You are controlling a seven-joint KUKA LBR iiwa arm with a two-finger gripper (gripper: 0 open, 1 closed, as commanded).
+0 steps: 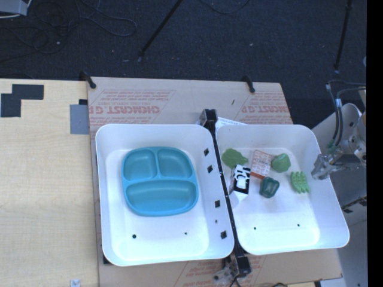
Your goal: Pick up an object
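Observation:
The right bin [281,238] holds several small objects in its upper half. A pale green leafy piece [234,157] lies near the divider, with a black and white block [241,180] just below it. A pink and white card [261,161] sits beside a green round piece [280,162]. A dark green pepper [269,188] lies below the card. A light green ridged piece [300,182] rests near the bin's right wall. My gripper [322,166] hovers at the right rim, just right of the ridged piece, with nothing seen in it.
The left bin [114,232] bears a blue divided plate [160,180]. A black divider [218,184] with clips runs between the bins. Cardboard [149,103] lies under both bins. Wooden bench top [42,190] stretches to the left, and cables cross the dark floor behind.

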